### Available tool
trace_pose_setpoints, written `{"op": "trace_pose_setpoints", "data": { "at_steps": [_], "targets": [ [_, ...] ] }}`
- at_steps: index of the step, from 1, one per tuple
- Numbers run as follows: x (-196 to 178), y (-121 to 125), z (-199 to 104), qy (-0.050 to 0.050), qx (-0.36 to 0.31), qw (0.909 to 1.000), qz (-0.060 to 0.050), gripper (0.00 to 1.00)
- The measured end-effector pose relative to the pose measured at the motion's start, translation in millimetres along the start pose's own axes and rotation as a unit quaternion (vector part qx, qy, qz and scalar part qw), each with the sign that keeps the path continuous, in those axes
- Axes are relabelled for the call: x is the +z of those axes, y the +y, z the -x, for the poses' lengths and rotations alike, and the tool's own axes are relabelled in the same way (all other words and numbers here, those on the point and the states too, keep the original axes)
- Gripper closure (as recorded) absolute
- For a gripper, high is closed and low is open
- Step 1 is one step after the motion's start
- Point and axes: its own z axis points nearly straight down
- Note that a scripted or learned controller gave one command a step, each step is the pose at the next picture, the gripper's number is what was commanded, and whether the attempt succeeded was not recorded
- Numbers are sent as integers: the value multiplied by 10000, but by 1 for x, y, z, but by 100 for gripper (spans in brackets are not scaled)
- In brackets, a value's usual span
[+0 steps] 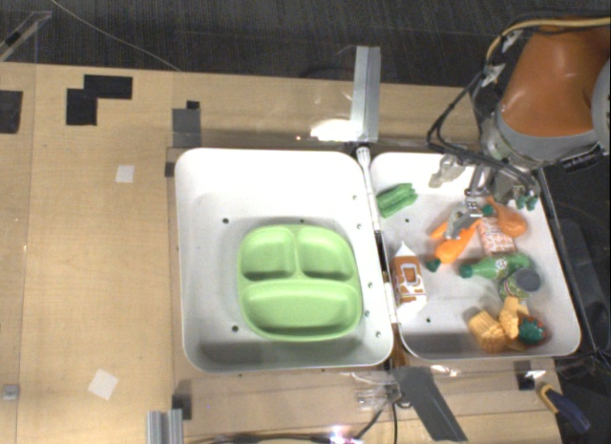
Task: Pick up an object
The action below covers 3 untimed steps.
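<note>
The right bin (563, 337) holds several small toy foods. Among them are an orange carrot (449, 239), a green pepper (394, 199), a white and red packet (495, 236), a green vegetable (485, 267) and a brown and white carton (409, 280). My gripper (472, 209) hangs low over the back middle of this bin, its tip right at the upper end of the carrot, beside the packet. The grey arm with its orange band (554, 84) comes in from the upper right. I see nothing lifted off the bin floor.
A green divided plate (300, 280) lies in the left bin (200, 194). Yellow pieces (489, 327), a grey-blue round thing (527, 283) and an orange piece (512, 222) crowd the right bin's right side. A metal post (366, 89) stands behind the divider between the bins.
</note>
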Motion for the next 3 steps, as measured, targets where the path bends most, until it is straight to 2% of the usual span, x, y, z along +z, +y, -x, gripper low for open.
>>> {"op": "trace_pose_setpoints", "data": {
  "at_steps": [1, 2, 3],
  "targets": [
    [99, -7, -7, -17, -230, 9997, -4, 0],
    [107, -13, -46, -28, -194, 9998, -3, 0],
    [109, -2, -2, -17, -1080, 9942, -3, 0]
  ]
}}
